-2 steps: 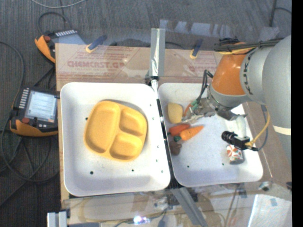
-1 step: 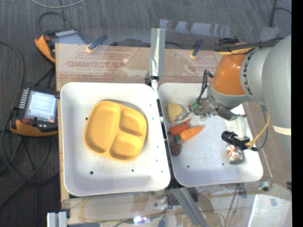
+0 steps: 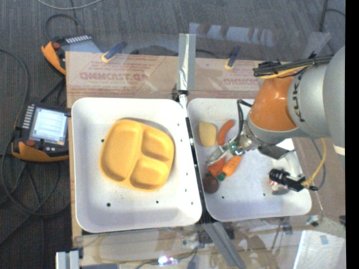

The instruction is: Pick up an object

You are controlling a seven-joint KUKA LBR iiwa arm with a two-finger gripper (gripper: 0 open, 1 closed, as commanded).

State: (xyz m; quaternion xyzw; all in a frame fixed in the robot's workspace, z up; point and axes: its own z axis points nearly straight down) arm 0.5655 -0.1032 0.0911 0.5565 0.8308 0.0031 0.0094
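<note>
The right white bin [image 3: 291,206] holds a small heap of toy food. A pale yellow potato-like piece [image 3: 207,133] lies at its upper left, with a curved orange carrot [image 3: 225,130] beside it. A second orange carrot with a green top [image 3: 228,166] lies below them, and a dark brown round piece [image 3: 211,184] sits near the bin's left wall. My gripper [image 3: 237,146] is down in this bin, just above the second carrot and right of the curved one. The orange wrist band [image 3: 274,109] hides the parts behind it.
The left white bin [image 3: 90,206] holds a yellow divided tray [image 3: 137,153]. A black fitting with a yellow cable [image 3: 287,179] hangs over the right bin's lower right. A metal divider [image 3: 186,66] stands between the bins at the back. A handheld pendant [image 3: 42,130] lies left of the bench.
</note>
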